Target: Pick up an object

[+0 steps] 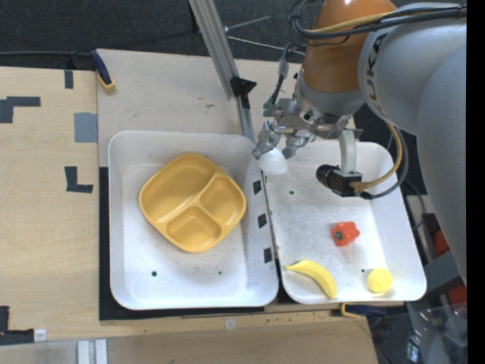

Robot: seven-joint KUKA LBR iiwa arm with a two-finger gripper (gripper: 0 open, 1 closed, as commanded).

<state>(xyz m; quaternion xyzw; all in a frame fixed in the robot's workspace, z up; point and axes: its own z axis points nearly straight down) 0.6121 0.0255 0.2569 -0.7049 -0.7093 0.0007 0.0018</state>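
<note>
White rounded object (273,161) pinched in metal jaws (271,156) above the smooth bins' (121,203) divide.

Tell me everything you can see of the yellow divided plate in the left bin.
The yellow divided plate is a rounded square of plastic-looking material with three compartments set off by raised ridges. It lies flat, open side up, turned at an angle, on the floor of the left bin. Nothing lies in it, and nothing else touches it.
</note>
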